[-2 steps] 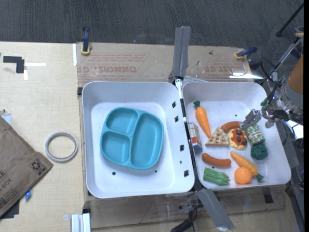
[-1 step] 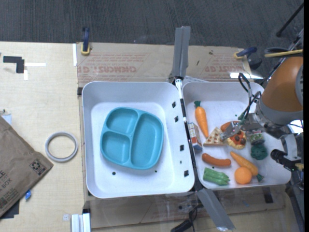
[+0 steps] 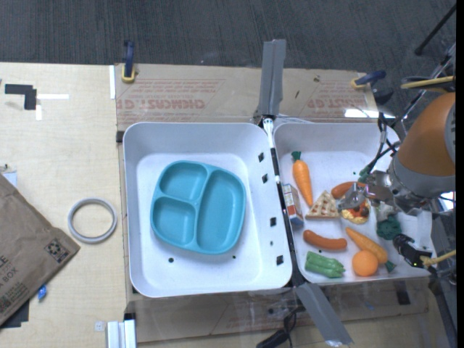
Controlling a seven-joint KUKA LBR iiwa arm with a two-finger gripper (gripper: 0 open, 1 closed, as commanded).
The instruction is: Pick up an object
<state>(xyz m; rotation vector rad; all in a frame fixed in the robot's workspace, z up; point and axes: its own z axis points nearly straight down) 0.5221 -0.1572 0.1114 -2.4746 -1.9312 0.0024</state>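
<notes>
The right bin (image 3: 330, 147) holds several toy foods: an upright carrot (image 3: 302, 180), a pizza slice (image 3: 323, 206), a red sausage (image 3: 325, 241), a green vegetable (image 3: 323, 264), an orange ball (image 3: 365, 264), a second carrot (image 3: 366, 242) and a dark green piece (image 3: 388, 228). My gripper (image 3: 357, 201) hangs low in this bin, just right of the pizza slice, over a small red-orange and yellow piece (image 3: 344, 191). The grey wrist and orange band (image 3: 433, 136) reach in from the right.
The left bin (image 3: 138, 165) holds a blue divided plate (image 3: 197, 206). A small bottle (image 3: 291, 203) lies by the divider between the bins. On the bench to the left lie a grey tape ring (image 3: 92, 219) and a brown box (image 3: 25, 245).
</notes>
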